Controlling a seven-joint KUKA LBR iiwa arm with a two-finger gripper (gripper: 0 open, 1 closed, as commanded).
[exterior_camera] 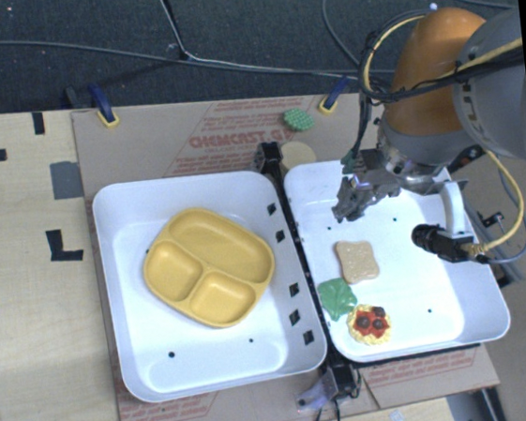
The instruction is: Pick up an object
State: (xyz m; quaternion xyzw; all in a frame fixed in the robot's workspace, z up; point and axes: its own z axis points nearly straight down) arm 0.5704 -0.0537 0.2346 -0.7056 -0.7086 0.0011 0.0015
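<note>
One toast slice (356,261) below gripper (348,206), apart, gripper's state unclear, right bin (445,321).

A wooden bench (25,279) is carrying a cardboard sheet (222,143), with two white bins sitting side by side on it: left bin (134,361), right bin (446,325).

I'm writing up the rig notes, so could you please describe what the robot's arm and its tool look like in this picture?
The arm is grey, with a broad, rounded orange band above the wrist. Thin yellow and black cables loop around the band, and another yellow cable curves down the arm's right side. The tool is a small, dark grey metal assembly, and a black cylindrical part on a white bracket juts out beside it.
</note>
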